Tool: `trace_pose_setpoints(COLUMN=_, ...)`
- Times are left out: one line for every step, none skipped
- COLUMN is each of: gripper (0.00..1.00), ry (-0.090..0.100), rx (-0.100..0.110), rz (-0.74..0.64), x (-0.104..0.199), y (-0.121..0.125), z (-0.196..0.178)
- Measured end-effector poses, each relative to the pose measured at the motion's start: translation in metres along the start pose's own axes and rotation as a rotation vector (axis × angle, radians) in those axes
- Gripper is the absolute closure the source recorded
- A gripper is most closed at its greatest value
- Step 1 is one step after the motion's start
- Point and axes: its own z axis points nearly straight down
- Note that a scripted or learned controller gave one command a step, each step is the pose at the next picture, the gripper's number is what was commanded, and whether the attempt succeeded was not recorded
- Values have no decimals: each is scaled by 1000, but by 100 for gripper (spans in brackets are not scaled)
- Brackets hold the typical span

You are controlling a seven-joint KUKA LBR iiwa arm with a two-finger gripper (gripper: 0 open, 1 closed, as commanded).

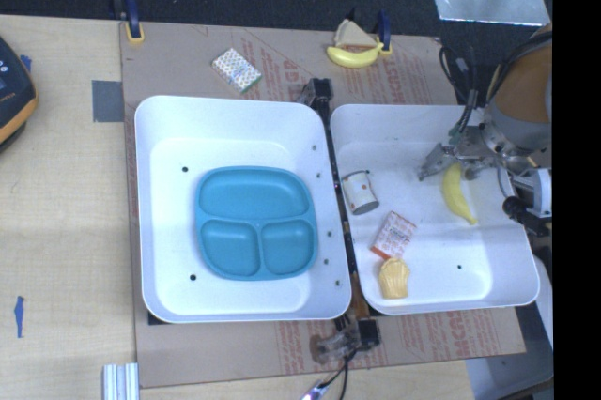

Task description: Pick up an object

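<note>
Seen from above at a slant: a pale wooden desk with a brown cardboard sheet laid over it, carrying two shallow white bins side by side. Left bin holding a blue divided plate with three compartments, lying flat near its middle. Right bin holding four small things: a yellow banana toward its right side, lying lengthwise from top to bottom; a small white cylinder, perhaps a cup or can, on its side close to the left wall; a red and white packet near the middle; and a small yellow ridged object just below that packet, close to the front wall. Reaching in from the right, the grey arm, with the gripper low over the right bin at the banana's upper end, metal fingers spread fairly wide, one finger out to the left of the fruit; touching or merely hovering, impossible to tell, and no sign of the banana clamped between them. Outside the bins, on the cardboard beyond their far edge: a second banana beside a blue clamp, and a small patterned packet further left. At the far left edge of the desk, part of a dark device with an orange rim.
</note>
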Motion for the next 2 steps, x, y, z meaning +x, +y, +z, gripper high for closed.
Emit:
trace_pose_setpoints(gripper=0, ry=0, rx=0, rz=0, x=0, y=-17, z=0)
trace_pose_setpoints(gripper=100, ry=-1, rx=1, rz=-2, x=-1, y=-17, z=-11)
